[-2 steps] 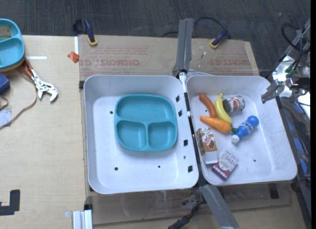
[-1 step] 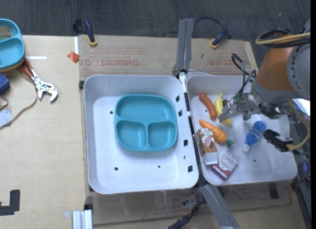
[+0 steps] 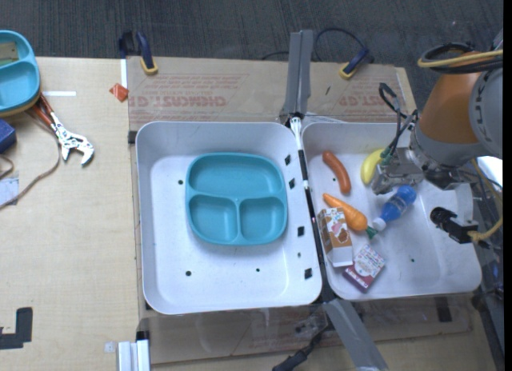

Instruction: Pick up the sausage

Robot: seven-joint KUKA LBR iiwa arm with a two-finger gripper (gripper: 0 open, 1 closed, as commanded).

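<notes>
You see the sausage, a short orange-red link, lying flat in the right bin, near its left wall and toward the far edge, angled slightly from that wall.

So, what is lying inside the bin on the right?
The right bin holds a sausage, carrot, banana, blue bottle and two packets. The gripper covers part of the banana.

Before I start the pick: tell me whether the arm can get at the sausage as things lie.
Probably yes. The sausage lies bare on the right bin's floor, nothing on top. The carrot sits just below it and the banana to its right, both apart from it. The tool hangs near the banana.
</notes>
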